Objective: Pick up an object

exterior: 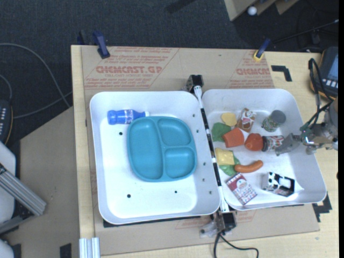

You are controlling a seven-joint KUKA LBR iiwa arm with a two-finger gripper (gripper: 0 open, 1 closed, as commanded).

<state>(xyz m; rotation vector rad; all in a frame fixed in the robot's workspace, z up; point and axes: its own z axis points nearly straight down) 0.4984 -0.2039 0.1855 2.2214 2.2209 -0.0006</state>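
Approach step, by my read: gripper (285,144) sits low over the right bin (314,168), at abt 3 o'clock of that bin, arm coming in from the right edge. Can't tell its grip state from this angle, too small and dark, and nothing is visibly held. Task's object isn't picked yet; candidates all lie in the right bin. Nearest the tool tip: a small printed can (272,142) lying on its side, just beside a red rounded piece (253,142), prob. plastic toy food. At 12 o'clock of the tool, a grey cylinder (276,119), matte, upright-ish. At 6 o'clock, a black-and-white box (279,183), hard edges, flat faces, sits apart from the rest, so likely the easiest pinch. Further toward 9 o'clock: an orange-red wedge (234,137), green leaf-like shape (220,130), yellow block (224,156), glossy orange sausage (249,166), and a flat red printed packet (241,188) at abt 7 o'clock. Left bin (107,160) holds a teal divided plate (161,147), smooth plastic w/ three wells, and a blue bottle (126,116) lying at its 11 o'clock. Next move needs: commit to one target, centre over it, descend w/o nudging neighbours; the cluster is tight, so rounded smooth pieces may slip or roll.
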